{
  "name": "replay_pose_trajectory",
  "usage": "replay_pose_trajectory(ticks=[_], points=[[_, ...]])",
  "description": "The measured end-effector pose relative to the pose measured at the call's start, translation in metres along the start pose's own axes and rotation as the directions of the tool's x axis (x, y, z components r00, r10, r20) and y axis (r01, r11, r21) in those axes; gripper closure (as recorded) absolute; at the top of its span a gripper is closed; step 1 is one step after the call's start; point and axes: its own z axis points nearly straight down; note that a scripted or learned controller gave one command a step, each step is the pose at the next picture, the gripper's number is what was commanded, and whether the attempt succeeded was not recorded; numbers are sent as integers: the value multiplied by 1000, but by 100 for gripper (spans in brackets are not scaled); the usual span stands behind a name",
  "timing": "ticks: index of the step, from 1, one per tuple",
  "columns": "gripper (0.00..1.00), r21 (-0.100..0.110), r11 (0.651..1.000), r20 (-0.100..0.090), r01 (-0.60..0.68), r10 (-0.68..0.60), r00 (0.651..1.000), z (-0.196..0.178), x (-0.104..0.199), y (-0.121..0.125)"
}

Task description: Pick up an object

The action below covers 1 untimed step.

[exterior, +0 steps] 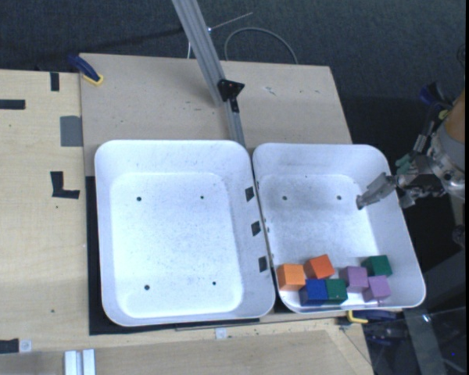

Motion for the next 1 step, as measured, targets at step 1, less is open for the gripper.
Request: replay_pose_trajectory(ticks=[1], points=[[0,-10,1000,4,0,0,1000,-191,-12,-6]])
